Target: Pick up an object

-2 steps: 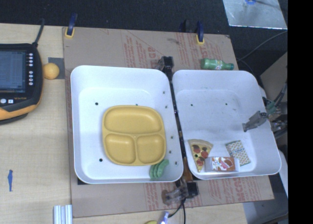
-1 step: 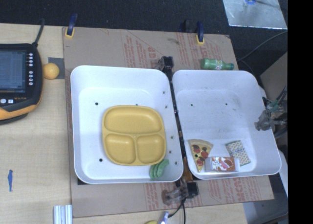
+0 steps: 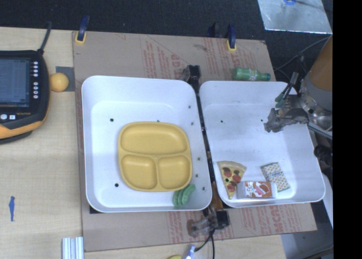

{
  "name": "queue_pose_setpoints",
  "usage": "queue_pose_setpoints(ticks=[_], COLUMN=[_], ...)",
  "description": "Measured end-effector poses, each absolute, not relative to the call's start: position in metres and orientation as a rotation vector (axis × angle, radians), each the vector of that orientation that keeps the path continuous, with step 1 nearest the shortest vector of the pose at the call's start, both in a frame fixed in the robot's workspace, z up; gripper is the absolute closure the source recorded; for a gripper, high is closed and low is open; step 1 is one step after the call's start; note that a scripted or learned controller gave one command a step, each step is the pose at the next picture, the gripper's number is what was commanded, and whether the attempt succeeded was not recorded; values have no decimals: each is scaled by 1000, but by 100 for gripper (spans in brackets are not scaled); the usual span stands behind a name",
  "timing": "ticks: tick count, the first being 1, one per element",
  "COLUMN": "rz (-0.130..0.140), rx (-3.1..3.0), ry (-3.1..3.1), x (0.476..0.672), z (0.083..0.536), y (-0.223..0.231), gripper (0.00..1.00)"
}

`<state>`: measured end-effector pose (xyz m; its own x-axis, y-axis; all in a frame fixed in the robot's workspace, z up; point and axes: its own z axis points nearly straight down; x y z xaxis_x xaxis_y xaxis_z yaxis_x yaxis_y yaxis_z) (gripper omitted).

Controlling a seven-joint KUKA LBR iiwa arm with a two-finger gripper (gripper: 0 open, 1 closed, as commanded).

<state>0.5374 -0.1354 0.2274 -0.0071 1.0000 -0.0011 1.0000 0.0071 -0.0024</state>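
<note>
Reaching in from the right, the pincer (image 3: 275, 121) hovers over the right bin (image 3: 249, 105), its state impossible to tell, above bare floor well apart from a pizza slice toy (image 3: 231, 176), a red-and-white packet (image 3: 256, 189) and a patterned pouch (image 3: 275, 176) along the near wall. The left bin (image 3: 96, 139) holds a yellow divided tray (image 3: 154, 155) and a green toy (image 3: 184, 195); no lettering is readable.

Smooth yellow plastic tray (image 3: 154, 156)
</note>
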Motion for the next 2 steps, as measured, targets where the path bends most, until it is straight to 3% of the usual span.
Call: queue_pose_setpoints(ticks=[1, 2], rz=[1, 6], rx=[-2216, -2218], ry=[-2224, -2223], x=[618, 590], z=[241, 216], y=[-69, -131], gripper=[100, 100])
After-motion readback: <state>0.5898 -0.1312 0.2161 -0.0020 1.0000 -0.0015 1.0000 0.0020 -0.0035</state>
